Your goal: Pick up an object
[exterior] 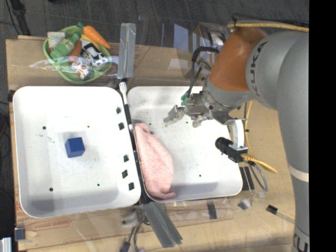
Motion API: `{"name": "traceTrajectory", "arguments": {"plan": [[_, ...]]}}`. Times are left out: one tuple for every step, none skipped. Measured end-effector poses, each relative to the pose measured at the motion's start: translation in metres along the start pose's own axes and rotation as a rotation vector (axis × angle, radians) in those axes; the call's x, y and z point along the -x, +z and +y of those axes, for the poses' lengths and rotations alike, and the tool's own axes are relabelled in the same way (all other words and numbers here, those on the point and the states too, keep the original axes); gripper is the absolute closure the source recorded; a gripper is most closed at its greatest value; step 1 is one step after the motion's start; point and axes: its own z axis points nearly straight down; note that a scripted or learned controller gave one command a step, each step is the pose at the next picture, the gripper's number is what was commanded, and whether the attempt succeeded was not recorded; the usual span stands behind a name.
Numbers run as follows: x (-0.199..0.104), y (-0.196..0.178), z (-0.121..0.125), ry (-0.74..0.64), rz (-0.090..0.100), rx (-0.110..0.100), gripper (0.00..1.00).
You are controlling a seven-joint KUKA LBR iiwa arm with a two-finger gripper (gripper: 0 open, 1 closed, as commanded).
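The gripper hangs over the right bin, fingers spread and holding nothing. A pink cloth lies along that bin's left wall; a blue cube sits in the left bin.

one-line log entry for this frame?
end effector: over right bin, nothing held | pink cloth: right bin, left wall | blue cube: left bin | pick: not done

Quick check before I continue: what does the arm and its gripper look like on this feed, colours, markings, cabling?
The arm is bulky, rounded and light grey, with an orange band above the wrist and dark KUKA lettering beside it. A yellow cable runs along its top, and thinner dark cables loop near the wrist. The gripper is small, metallic grey, with slim fingers and a green spot at its base.
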Motion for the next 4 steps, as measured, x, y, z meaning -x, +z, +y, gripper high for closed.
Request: {"name": "traceTrajectory", "arguments": {"plan": [[-0.012, 0.077, -0.027, 0.033, 0.000, 0.000, 0.00], [-0.019, 0.117, 0.007, -0.146, -0.001, 0.006, 0.00], [-0.008, 0.113, -0.045, -0.181, 0.000, 0.004, 0.00], [-0.008, 0.104, -0.044, -0.184, -0.001, 0.004, 1.00]]}}
